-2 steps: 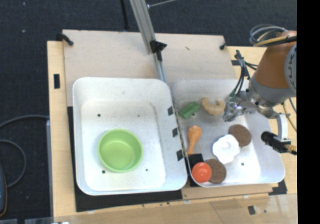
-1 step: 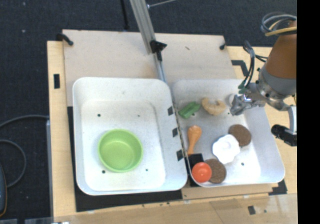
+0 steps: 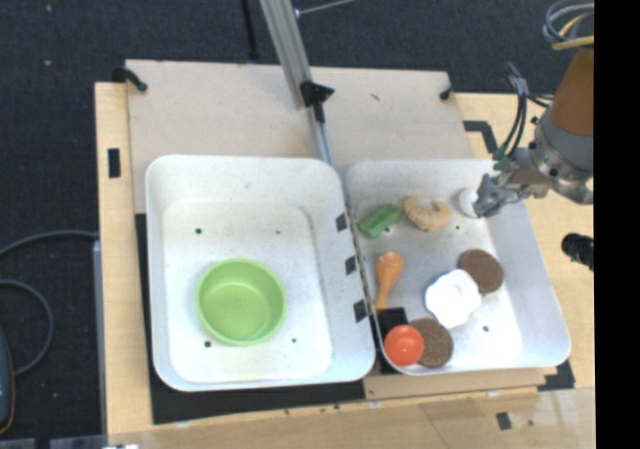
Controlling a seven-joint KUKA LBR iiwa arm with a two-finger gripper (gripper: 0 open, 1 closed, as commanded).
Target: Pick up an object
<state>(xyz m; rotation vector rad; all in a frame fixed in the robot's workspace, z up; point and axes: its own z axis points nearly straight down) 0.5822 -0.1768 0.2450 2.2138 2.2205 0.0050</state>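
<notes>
My gripper (image 3: 490, 195) hangs over the upper right part of the right bin (image 3: 525, 337), beside a small pale round piece (image 3: 465, 201) at its left. Further left lie a tan lumpy piece (image 3: 428, 214) and a green block (image 3: 378, 221). An orange carrot-like piece (image 3: 387, 273) lies near the bin's left wall. Lower down sit a brown disc (image 3: 481, 270), a white round object (image 3: 452, 297), a second brown disc (image 3: 436, 343) and a red-orange ball (image 3: 404, 344). Nothing is visibly between the fingers.
The left bin (image 3: 180, 187) holds a green bowl (image 3: 240, 301). A slanted metal rail (image 3: 283, 22) comes down from the top to the gap between the bins. The arm enters from the right edge.
</notes>
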